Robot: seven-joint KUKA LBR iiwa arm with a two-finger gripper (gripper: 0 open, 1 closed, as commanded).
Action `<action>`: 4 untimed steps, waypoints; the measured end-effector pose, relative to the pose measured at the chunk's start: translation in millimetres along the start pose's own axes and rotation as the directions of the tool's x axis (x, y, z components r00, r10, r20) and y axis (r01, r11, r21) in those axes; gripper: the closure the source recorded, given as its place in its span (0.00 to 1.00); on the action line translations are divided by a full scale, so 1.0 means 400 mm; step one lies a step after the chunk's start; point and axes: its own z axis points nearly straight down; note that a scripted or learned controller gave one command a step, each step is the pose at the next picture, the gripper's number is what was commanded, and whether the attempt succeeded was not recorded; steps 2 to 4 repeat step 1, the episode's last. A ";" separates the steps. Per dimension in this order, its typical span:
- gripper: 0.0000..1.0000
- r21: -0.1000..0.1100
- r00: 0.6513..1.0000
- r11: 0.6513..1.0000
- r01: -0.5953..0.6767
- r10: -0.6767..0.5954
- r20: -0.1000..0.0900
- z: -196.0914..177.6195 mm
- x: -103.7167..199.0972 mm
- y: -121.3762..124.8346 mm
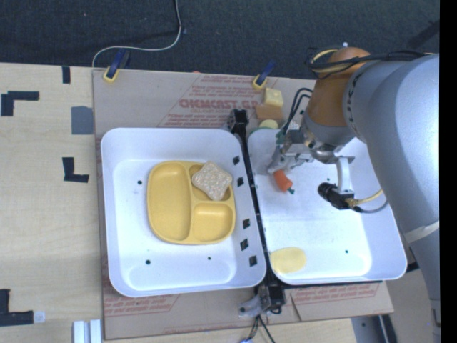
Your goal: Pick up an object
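Two white bins (114,213), smooth semi-gloss plastic. Yellow divided tray (171,206), matt plastic; rough, crumbly beige block (212,180) on it. Brown cardboard sheet (207,106) w/ red print, matt. Bench (43,227) pale wood-grain. Arm shell (407,134) smooth grey w/ soft sheen, orange band (328,98) glossy. Dark, matt, cloth-like backdrop (285,13).
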 end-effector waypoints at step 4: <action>1.00 -0.007 1.000 1.000 0.005 -0.005 -0.002 -0.240 0.137 -0.102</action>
